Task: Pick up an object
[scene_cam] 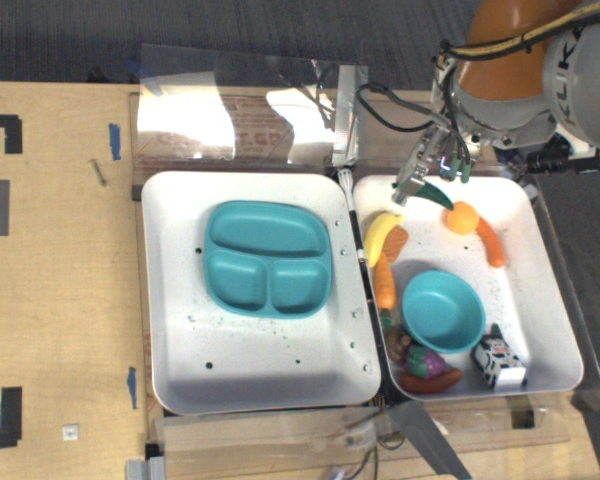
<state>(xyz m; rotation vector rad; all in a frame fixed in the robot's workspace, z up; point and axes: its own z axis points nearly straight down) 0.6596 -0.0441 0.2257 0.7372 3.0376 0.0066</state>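
My gripper (432,180) hangs over the far edge of the right bin (550,298), open with nothing between its fingers. Just below it lie a dark green piece (441,196) and a small orange fruit (461,218), with a long orange-red carrot-like piece (492,243) to their right. A yellow banana (379,236) and an orange carrot (384,284) lie along the bin's left wall. A teal bowl (442,311) sits in the middle of that bin.
The left bin (170,298) holds a teal divided plate (268,258). At the right bin's near edge lie a red and purple toy (426,366) and a white patterned block (501,361). A metal divider (355,238) separates the bins.
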